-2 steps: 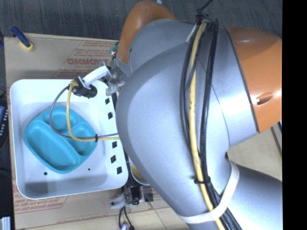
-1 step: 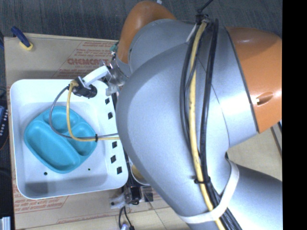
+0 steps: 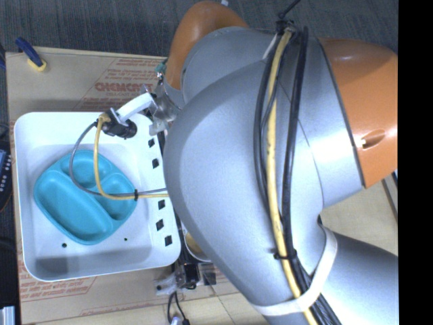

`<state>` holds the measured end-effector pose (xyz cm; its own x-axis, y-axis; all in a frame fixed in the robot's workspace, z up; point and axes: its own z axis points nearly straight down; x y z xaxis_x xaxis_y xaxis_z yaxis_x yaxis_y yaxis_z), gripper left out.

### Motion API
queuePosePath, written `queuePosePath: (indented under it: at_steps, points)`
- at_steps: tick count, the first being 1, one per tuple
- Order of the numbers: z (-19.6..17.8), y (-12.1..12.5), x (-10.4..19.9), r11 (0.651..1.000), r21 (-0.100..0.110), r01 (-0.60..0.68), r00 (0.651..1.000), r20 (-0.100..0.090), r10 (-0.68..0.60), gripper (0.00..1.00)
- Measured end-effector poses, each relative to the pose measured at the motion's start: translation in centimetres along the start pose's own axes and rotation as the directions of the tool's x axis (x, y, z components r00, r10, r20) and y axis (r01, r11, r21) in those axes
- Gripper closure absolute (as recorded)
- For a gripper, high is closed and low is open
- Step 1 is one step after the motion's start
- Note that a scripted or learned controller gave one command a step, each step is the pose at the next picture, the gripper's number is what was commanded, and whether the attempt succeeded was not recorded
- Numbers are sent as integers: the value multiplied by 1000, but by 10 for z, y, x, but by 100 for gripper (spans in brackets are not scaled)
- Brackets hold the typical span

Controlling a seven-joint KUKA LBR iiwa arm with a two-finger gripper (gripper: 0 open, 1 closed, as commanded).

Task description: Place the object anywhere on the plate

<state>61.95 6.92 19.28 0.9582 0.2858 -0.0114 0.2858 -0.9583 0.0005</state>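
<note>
A white bin [image 3: 34, 181] on cardboard held a blue plate [image 3: 74, 202]; beside it the grey arm [image 3: 257, 181] loomed.

The arm [image 3: 270, 175] covers the right bin entirely and the right wall of the left bin [image 3: 27, 181]. Its bulk also hides the end effector. The blue plate [image 3: 74, 202] is crossed by cables [image 3: 98, 161]. The counter [image 3: 67, 73] runs off the bottom edge.
</note>
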Motion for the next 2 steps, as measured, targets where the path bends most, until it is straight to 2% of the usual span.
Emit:
queuePosePath:
  at_steps: [2]
  points:
    - [0, 0, 0, 1000, 0, 0, 1000, 0, 0, 0]
